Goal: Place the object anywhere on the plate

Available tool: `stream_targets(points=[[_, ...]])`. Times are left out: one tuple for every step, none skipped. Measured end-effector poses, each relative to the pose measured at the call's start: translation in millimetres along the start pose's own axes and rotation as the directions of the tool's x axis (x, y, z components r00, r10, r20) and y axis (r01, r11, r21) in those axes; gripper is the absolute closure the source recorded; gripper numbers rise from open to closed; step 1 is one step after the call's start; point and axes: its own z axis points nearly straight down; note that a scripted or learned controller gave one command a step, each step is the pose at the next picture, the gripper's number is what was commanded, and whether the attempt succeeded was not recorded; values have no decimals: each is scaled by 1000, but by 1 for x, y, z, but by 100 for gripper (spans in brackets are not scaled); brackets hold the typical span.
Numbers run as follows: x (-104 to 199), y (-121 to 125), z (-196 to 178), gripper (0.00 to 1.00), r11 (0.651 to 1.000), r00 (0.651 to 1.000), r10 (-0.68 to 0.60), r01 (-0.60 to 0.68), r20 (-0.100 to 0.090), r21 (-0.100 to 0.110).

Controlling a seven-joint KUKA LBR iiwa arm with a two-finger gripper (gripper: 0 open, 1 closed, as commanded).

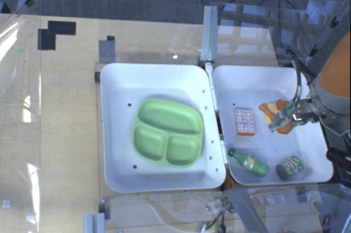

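Pale wooden desk under two white bins, dark ribbed floor and loose cables beyond. Fingers low in the right bin, tips blurred against an orange object; open or closed: cannot tell. Object partly hidden beneath them, shape hard to make out, apparently resting on the bin floor. Just left of it, a small patterned packet, lying flat. Nearer the front wall, a green bottle on its side and a small green can, apart from each other. Arm body cut off at the right edge. Green three-compartment plate centred in the left bin, well apart from the object.
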Motion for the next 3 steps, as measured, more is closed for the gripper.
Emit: stream_targets(points=[[82,42,40,100,979,979,-202,202,-2,4],[140,89,52,100,914,914,-407,407,-3,2],[140,89,52,0,914,914,-406,406,-3,2]])
